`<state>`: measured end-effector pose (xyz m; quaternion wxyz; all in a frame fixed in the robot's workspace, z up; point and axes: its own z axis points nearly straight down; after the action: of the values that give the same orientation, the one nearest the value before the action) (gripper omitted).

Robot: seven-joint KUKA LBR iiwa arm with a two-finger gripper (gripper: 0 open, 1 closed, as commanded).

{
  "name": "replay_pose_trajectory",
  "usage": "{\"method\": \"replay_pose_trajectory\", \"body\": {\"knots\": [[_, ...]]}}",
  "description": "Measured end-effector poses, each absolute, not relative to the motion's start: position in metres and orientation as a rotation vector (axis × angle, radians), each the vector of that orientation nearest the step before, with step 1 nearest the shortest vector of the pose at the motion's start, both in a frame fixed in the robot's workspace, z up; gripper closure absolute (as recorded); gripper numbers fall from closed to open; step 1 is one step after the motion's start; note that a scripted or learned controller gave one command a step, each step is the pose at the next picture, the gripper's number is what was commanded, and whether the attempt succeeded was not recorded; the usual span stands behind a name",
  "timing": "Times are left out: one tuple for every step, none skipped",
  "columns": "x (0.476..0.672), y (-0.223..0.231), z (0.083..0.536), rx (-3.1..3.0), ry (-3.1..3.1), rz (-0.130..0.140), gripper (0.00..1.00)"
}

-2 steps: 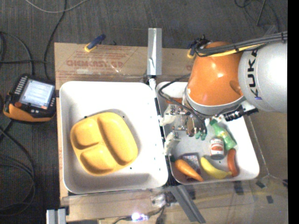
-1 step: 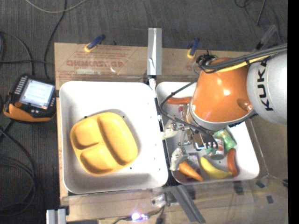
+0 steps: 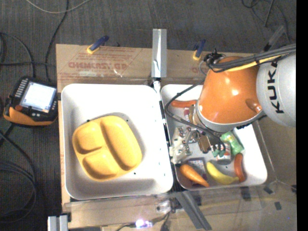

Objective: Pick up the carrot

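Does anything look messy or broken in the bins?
Nothing looks broken or spilled. The yellow plate sits slanted in the left bin. In the right bin, the carrot, banana and other toys crowd the near edge under the end effector.

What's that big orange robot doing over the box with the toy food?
The robot arm's gripper hangs over the right bin, just above the carrot. The carrot lies on the bin floor beside a banana, not picked up yet. The left bin holds a yellow divided plate.
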<state>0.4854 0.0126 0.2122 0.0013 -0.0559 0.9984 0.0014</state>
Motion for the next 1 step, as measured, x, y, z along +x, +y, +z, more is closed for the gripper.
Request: {"method": "replay_pose_trajectory", "body": {"knots": [[0.4853,0.0130,0.2121,-0.177,3.134,0.005,0.00]]}}
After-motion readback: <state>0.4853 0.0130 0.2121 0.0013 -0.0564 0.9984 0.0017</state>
